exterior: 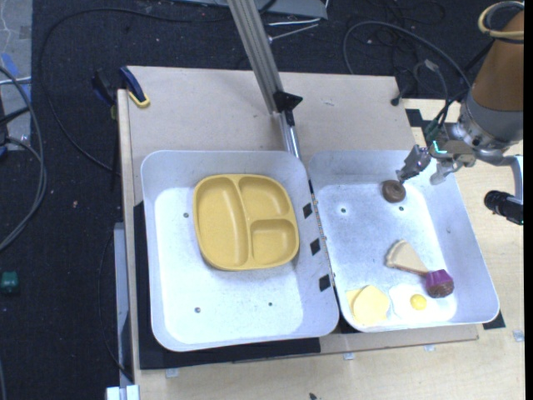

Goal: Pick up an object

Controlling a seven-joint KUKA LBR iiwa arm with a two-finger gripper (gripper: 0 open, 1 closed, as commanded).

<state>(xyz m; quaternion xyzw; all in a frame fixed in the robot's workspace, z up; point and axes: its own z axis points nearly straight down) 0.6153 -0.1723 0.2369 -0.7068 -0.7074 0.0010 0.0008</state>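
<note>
Our two-finger gripper (423, 163), fingers seemingly apart, hovers beside the small round brown disc (393, 192); off-centre, we could nudge it away.

A robot arm (498, 82) hangs its gripper (430, 165) over the right bin (466, 223), just above a small brown disc (393, 192). Nearer the front of that bin lie a wedge (405, 258), a purple piece (439, 283), a fried egg (413, 302) and a yellow round (371, 304). A yellow divided tray (246, 221) sits in the left bin (166, 307).

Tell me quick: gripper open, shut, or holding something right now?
Gripper: open, holding nothing; it hangs over the right bin just above the small brown round object, fingers spread.
</note>
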